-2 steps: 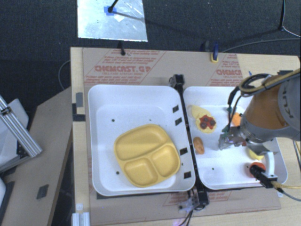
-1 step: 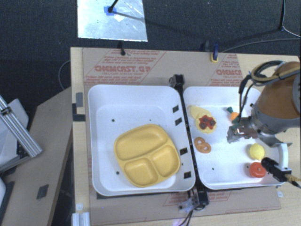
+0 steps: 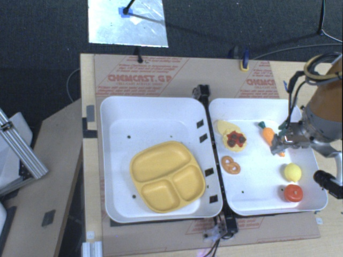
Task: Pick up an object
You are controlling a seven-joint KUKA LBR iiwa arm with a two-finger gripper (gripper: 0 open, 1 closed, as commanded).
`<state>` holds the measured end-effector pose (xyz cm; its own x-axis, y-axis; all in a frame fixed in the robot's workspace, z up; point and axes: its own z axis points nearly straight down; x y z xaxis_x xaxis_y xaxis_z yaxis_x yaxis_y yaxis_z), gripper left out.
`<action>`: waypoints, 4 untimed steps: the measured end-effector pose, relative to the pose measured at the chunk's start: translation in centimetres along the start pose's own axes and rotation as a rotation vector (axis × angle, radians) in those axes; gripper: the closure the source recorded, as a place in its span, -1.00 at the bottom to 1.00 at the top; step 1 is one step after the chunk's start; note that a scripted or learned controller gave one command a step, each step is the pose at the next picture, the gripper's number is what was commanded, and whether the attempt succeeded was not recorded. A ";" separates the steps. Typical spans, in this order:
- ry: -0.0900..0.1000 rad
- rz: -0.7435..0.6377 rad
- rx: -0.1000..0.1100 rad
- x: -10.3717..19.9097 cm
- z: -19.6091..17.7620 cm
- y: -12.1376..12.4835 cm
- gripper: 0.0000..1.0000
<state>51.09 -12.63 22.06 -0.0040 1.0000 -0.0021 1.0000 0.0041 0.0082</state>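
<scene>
Pincer [image 3: 278, 146], grip state unclear, hovers beside carrot [image 3: 267, 135]; lemon [image 3: 292, 172] and tomato [image 3: 293, 193] lie near.

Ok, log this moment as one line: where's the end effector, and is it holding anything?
end effector: over right bin, beside carrot | grasp: unclear | lemon, tomato, pretzel: in bin | yellow tray: left bin

A divided tray [image 3: 167, 175] is lying in the left bin [image 3: 120, 119]; a carrot [image 3: 267, 135], pretzel [image 3: 231, 165], lemon [image 3: 292, 172] and tomato [image 3: 292, 193] are sitting in the right bin [image 3: 252, 202].
</scene>
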 end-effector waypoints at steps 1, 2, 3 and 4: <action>0.000 -0.001 0.000 0.0 -5.2 0.2 1.00; 0.003 -0.007 0.004 5.6 -5.0 2.4 1.00; 0.004 -0.006 0.008 10.8 -3.2 2.9 1.00; 0.003 -0.005 0.006 15.0 -2.9 4.2 1.00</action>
<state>55.17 2.37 24.98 -0.0093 1.0000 0.0008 1.0000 0.0093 0.0025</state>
